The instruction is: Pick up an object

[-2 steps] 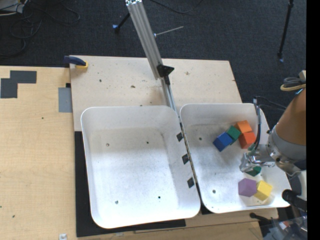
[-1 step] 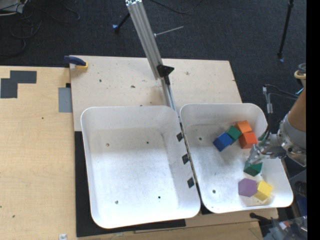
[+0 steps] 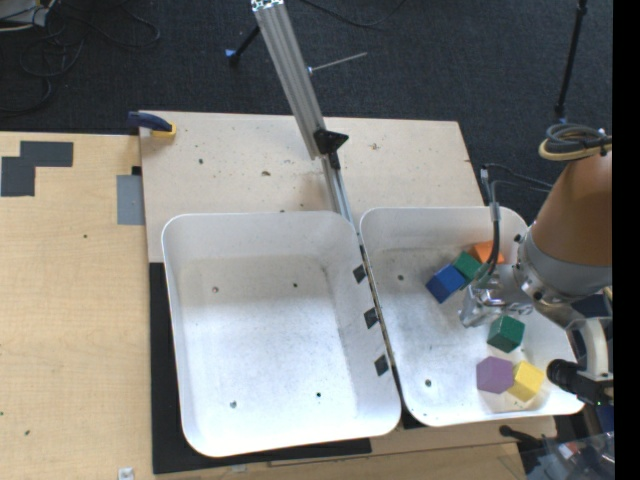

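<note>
Reaching in from frame right, arm (image 3: 570, 238) puts gripper (image 3: 480, 303) low in right bin (image 3: 420, 398); jaw state can't tell. Blocks cluster mid-right: blue cube (image 3: 446, 283) turned diagonal, green block (image 3: 468, 266), orange block (image 3: 487, 252), dark green cube (image 3: 507, 332), purple cube (image 3: 494, 374) touching yellow cube (image 3: 528, 380). Matte blocky shapes, no clear long axis. Left bin (image 3: 200, 268) offers open floor.

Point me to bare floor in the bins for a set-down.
Left bin: whole floor bare. Right bin: bare strip between the divider wall and blue block. Crowded at its right: hand, green block, purple block, yellow block.
</note>
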### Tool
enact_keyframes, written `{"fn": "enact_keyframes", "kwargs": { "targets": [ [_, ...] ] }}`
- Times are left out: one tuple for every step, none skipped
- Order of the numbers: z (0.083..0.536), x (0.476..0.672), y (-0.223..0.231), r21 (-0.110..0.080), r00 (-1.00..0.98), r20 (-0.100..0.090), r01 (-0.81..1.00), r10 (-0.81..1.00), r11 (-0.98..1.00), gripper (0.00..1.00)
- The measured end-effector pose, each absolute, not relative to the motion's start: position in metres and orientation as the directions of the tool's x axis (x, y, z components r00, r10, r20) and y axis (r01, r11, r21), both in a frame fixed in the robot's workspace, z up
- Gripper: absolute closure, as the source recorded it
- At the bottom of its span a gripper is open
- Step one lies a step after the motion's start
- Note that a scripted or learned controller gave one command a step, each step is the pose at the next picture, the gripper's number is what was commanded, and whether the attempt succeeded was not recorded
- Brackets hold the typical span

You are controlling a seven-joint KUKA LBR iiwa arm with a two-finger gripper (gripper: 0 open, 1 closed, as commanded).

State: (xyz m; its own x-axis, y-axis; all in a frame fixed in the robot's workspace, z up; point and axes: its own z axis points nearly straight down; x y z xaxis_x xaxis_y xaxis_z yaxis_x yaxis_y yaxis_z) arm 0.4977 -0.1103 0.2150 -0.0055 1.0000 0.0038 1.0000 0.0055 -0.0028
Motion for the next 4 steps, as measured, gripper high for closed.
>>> {"fn": "enact_keyframes", "kwargs": {
  "targets": [
    [0.218,0.523,-0.068,-0.002,-0.004,0.000,1.000,1.000,0.004,1.00],
    [0.209,0.534,-0.019,-0.003,-0.004,0.002,1.000,1.000,0.004,1.00],
    [0.217,0.541,0.035,-0.003,-0.004,0.002,1.000,1.000,0.004,1.00],
    [0.223,0.549,0.084,-0.002,-0.004,0.000,1.000,1.000,0.004,1.00]
  ]
}}
